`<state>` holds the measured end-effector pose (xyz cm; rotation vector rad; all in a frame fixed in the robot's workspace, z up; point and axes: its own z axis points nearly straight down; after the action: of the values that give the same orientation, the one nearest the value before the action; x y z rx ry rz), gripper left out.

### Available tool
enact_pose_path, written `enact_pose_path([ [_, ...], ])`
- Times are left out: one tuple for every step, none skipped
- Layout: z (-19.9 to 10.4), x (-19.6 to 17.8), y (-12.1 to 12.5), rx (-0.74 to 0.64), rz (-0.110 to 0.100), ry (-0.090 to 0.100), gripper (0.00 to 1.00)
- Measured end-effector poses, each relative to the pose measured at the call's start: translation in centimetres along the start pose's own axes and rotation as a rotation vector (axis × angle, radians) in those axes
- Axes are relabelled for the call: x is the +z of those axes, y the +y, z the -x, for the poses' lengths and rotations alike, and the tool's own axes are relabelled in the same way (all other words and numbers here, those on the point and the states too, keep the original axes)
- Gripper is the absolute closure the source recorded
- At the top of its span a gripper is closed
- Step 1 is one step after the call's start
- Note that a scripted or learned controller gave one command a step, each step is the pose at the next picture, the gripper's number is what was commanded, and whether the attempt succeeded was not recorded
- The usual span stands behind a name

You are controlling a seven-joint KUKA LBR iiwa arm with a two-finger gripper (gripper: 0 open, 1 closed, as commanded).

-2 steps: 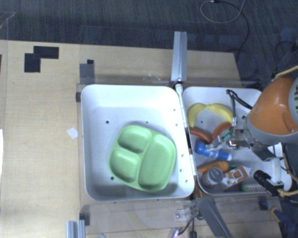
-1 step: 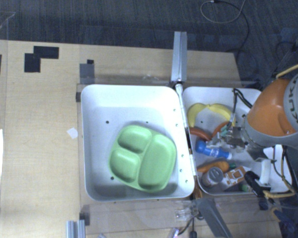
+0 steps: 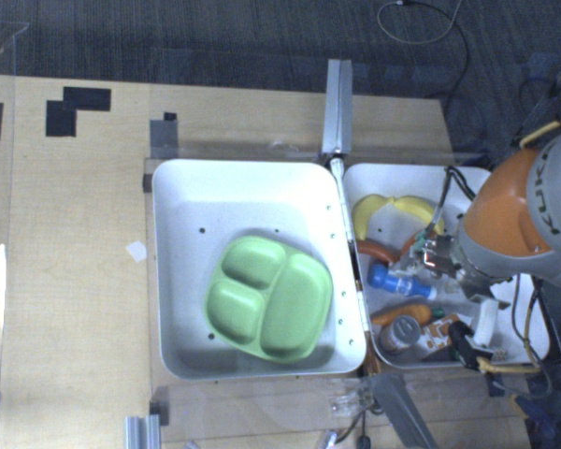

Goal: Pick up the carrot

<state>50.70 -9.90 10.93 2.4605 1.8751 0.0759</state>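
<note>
The carrot (image 3: 393, 313) lies near the right bin's (image 3: 351, 215) near edge, squeezed among toys. The claw (image 3: 433, 253) hangs just above the crowded bin; whether it is open cannot be told. The left bin (image 3: 182, 213) has more room.

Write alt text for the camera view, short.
A grey arm with an orange band reaches from the right over the right bin, its gripper low among a blue bottle, a yellow banana, a can and orange carrot-like pieces. The left bin holds a green divided plate.
</note>
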Motion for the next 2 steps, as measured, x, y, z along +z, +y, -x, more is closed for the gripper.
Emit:
enact_pose_path([
  [-2.3,2.4,4.5,-0.034,-0.054,-0.007,0.00],
  [-2.4,1.2,4.8,-0.044,-0.049,-0.006,1.00],
])
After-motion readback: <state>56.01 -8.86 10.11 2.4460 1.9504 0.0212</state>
